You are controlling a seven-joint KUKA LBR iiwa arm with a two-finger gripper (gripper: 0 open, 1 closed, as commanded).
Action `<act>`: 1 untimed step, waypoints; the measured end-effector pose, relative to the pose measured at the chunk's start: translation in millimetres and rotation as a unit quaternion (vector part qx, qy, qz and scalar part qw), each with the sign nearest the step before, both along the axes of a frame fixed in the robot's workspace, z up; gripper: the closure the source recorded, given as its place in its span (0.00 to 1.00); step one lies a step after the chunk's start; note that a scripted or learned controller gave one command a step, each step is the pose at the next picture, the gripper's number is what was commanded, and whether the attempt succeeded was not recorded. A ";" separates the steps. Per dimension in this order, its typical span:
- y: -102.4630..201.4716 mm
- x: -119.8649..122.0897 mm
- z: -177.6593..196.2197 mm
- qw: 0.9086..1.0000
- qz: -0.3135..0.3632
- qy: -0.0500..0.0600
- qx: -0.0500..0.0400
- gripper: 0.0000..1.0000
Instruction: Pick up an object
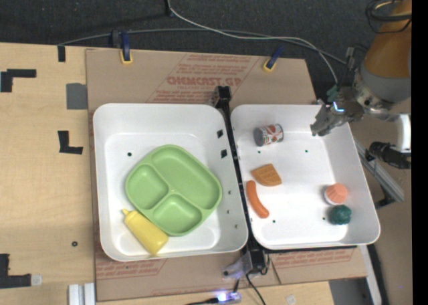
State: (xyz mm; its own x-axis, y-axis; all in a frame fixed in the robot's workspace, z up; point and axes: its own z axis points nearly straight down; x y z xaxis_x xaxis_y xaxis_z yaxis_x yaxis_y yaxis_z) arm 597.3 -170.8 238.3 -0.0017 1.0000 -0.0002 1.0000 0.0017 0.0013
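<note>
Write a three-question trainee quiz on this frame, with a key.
1. True or false: the yellow bottle lies in the same bin as the green plate.
2. Which lies nearest the gripper? A) can B) hot dog C) dark green ball
3. Fill in: the plate is divided into ___ compartments.

Key: 1 true; 2 A; 3 three.

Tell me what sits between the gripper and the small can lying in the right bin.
Nothing visible. The gripper hangs over the right bin's upper right edge, and only bare white floor separates it from the can. The orange wedge and the sausage lie nearer the camera, off that line.
</note>
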 end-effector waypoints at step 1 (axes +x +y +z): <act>50.2 -5.9 5.9 1.000 0.002 0.001 0.001 1.00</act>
